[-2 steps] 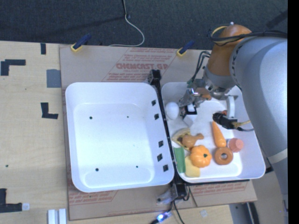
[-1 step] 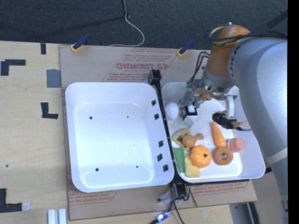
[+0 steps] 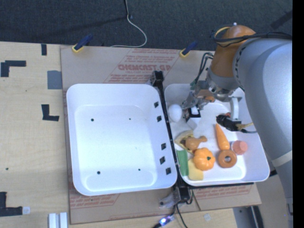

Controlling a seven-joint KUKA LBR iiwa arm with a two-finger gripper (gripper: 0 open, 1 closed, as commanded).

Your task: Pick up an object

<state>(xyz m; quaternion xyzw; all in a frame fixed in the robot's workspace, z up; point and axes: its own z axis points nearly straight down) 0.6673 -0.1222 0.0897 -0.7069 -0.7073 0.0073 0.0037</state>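
Note:
My gripper [image 3: 191,109] hangs low over the back left part of the right bin [image 3: 254,167], reaching in from the right. A white egg [image 3: 175,112] lies just to its left against the bin's left wall. In front of the gripper lie a tan chicken leg [image 3: 194,142], an orange pumpkin [image 3: 204,158], a carrot [image 3: 222,137], a brown doughnut [image 3: 227,159] and a pink piece [image 3: 240,147]. I see nothing lifted off the bin floor.
A green stick [image 3: 182,160] and a yellow piece [image 3: 195,174] rest at the right bin's front left corner. The left bin [image 3: 114,141] stands beside it, with a black divider [image 3: 164,122] between them. Blue clamps [image 3: 81,42] hold the cardboard at the back.

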